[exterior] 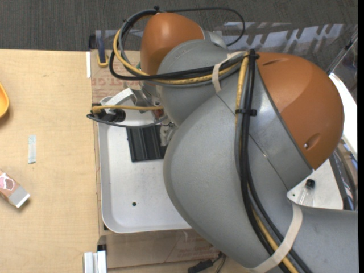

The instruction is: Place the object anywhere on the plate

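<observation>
Jaws you cannot judge, gripper (pixel 162 124) hidden behind grey arm (pixel 227 169) over far white bin (pixel 125 209), black ridged object (pixel 145 143) lying there, tan bench (pixel 51 124) left, dark carpet (pixel 57 10) beyond.

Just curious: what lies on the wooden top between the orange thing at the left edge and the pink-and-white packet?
A small grey strip, otherwise bare wood, in the camera view.

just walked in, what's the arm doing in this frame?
The grey and orange arm leans over the white bin, covering most of it. Its wrist end sits near the bin's top left corner, above a dark ribbed block. No plate can be seen, and the view doesn't show anything held. On the wooden bench, a small packet lies far left.
</observation>
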Robot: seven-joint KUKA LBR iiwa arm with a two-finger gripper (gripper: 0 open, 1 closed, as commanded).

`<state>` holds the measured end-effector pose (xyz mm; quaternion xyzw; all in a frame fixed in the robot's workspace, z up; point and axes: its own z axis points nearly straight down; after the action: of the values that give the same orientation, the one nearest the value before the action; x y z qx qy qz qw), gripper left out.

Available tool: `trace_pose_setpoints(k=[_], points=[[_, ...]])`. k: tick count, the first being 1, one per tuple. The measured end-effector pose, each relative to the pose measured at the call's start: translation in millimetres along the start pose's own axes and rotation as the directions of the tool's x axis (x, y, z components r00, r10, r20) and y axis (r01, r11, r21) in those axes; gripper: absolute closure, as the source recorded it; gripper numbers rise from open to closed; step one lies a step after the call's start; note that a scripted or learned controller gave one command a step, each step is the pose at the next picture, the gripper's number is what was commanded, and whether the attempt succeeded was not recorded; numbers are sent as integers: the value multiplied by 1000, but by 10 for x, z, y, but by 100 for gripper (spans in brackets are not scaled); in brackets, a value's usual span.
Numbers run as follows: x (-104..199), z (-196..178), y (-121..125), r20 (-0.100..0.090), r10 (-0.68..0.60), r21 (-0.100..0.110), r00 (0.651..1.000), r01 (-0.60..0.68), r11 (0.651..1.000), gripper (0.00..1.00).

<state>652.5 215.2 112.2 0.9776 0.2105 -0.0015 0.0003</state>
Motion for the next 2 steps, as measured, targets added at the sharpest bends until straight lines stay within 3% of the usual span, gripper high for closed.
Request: trace_pose_setpoints(k=[2], points=[[0,0,0,0,0,0,1000,0,1000,0]])
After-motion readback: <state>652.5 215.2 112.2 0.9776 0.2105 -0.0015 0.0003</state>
